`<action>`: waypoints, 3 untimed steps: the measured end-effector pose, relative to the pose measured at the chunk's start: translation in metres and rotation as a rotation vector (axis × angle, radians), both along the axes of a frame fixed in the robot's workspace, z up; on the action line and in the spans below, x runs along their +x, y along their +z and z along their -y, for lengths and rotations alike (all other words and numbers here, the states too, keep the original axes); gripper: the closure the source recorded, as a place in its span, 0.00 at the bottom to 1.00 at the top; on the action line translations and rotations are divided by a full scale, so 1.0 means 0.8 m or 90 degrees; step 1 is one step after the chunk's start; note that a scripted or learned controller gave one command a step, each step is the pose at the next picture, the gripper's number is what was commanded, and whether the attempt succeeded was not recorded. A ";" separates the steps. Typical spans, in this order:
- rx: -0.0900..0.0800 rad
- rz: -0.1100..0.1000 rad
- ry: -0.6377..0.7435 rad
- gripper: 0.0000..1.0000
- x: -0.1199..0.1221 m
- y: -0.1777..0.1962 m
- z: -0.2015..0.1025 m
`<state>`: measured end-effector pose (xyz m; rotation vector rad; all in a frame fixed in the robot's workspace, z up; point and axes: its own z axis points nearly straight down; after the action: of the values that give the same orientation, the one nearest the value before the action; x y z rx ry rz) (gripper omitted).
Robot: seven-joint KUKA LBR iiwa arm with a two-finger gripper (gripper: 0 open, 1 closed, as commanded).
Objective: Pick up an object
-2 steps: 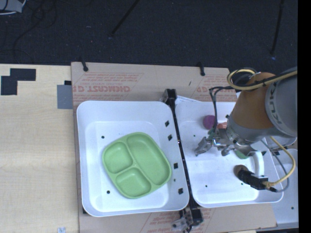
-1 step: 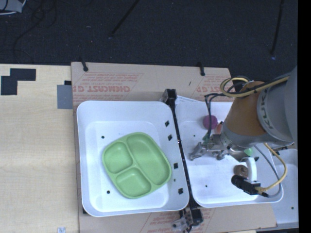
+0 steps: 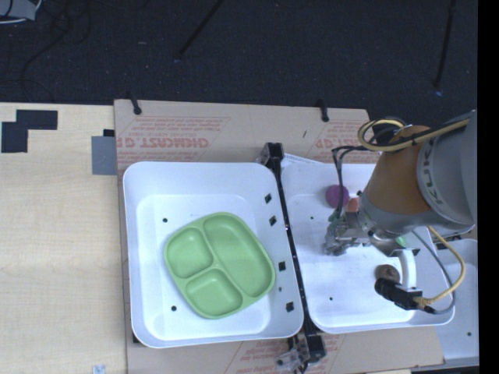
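Camera view: grey arm's gripper (image 3: 341,238) is lowered into the right shallow white bin (image 3: 343,306), just below a small purple rounded object (image 3: 337,195). Jaw state cannot be told. Nothing is seen lifted; pick judged unfinished. A green divided plate (image 3: 219,265) lies in the left bin (image 3: 148,201).
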<state>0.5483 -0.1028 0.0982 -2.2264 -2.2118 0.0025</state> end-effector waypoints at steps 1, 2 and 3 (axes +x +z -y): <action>-0.001 0.003 0.002 1.00 0.009 0.071 0.010; -0.001 0.003 0.004 1.00 0.019 0.127 0.013; -0.001 0.003 0.004 1.00 0.023 0.180 0.013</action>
<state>0.5664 -0.1130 0.2423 -2.2216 -2.2228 -0.0013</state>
